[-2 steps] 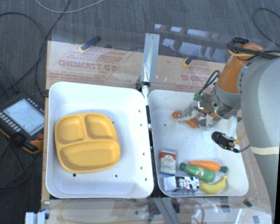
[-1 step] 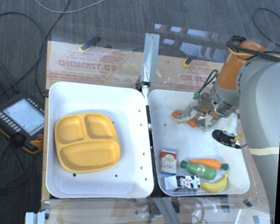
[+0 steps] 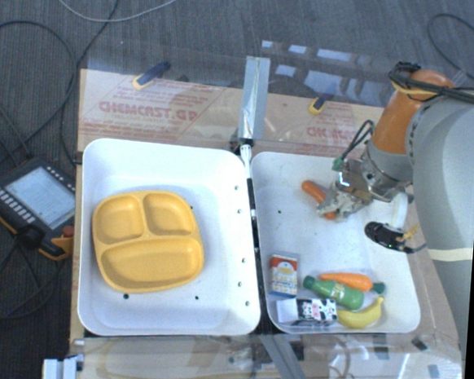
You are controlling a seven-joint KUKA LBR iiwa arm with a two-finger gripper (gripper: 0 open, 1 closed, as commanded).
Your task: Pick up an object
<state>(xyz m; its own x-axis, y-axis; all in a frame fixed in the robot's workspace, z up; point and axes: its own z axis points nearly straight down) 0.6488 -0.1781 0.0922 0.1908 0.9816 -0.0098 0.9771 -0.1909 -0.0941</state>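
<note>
My gripper (image 3: 336,202) is low in the upper half of the right bin (image 3: 409,280), right over one end of a small orange carrot (image 3: 312,189) that lies on the bin floor. The carrot's left end sticks out toward the bin's middle, and a bit of orange shows just below the gripper. Whether the carrot is gripped cannot be made out from this angle.
At the right bin's front lie a second carrot (image 3: 347,279), a green bottle (image 3: 339,292), a banana (image 3: 363,315), a small orange-and-white box (image 3: 283,274) and a black-and-white carton (image 3: 314,311). The left bin (image 3: 109,158) holds a yellow divided plate (image 3: 147,239).
</note>
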